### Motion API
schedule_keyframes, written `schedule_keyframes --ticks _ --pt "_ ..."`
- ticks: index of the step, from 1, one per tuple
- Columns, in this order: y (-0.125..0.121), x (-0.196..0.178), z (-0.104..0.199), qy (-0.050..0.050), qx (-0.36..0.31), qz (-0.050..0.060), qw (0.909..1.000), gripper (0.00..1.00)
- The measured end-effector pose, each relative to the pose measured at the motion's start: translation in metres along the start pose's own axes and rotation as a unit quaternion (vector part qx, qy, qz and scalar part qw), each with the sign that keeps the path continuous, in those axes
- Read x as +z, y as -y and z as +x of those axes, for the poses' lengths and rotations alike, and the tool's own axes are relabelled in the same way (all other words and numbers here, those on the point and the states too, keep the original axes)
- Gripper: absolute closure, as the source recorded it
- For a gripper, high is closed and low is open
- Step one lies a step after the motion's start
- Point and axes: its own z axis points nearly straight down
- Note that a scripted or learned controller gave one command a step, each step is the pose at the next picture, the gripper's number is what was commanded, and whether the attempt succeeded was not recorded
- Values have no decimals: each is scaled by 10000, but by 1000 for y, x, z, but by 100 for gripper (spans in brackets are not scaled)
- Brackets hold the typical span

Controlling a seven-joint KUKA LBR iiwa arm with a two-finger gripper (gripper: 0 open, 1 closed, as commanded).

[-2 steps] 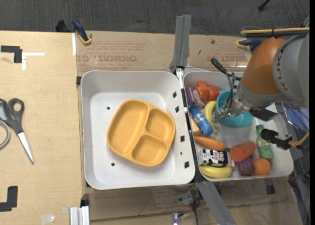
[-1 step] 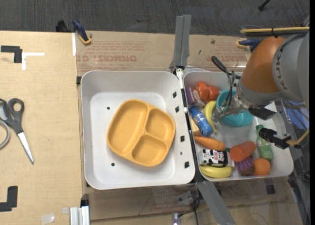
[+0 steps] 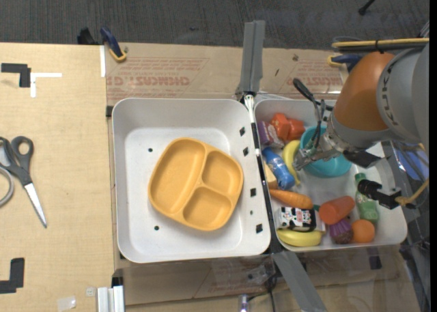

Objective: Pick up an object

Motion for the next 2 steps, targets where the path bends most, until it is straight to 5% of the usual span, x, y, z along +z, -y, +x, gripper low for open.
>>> schedule_keyframes --ticks 1,2 --pt "-1 0 0 -4 1018 -2 9948 0" --pt "1 1 2 3 818 15 9966 0"
